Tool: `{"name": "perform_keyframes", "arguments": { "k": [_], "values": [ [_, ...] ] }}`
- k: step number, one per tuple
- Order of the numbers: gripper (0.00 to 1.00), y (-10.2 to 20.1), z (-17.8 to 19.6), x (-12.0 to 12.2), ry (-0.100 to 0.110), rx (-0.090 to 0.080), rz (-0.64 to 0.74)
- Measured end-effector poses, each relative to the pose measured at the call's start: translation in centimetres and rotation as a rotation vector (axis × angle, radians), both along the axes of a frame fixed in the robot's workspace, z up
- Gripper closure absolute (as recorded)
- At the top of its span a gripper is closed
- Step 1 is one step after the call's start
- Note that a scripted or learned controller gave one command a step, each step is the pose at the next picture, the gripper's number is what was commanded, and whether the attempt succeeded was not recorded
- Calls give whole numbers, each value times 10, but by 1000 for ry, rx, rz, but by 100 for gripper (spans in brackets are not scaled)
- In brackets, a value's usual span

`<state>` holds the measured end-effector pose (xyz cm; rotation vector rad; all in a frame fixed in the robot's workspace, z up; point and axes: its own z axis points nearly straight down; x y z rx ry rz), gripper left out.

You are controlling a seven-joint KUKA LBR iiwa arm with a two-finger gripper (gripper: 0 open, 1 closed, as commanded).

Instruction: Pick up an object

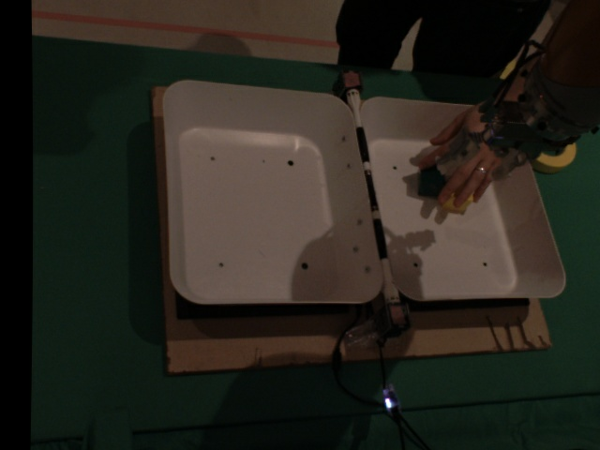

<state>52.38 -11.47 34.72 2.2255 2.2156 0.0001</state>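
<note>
A dark green and yellow sponge (441,187) lies in the upper part of the right bin (469,261). A person's hand (472,156) rests on it, its fingers spread over the sponge's top. My gripper (511,131) hangs blurred over the right bin's upper right corner, just right of the hand, with cables looping above it. It stands apart from the sponge.
The left bin (262,190) shows a few dark specks. A black and white bar (367,172) runs between the bins. A person (441,17) stands behind the bench. A yellow ring (557,159) sits by the right bin's far right rim. Cables (375,382) trail off the front.
</note>
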Motion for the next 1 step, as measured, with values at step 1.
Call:
{"name": "perform_keyframes", "arguments": {
  "k": [1],
  "values": [
    [0, 0, 0, 0, 0, 0, 0]
  ]
}}
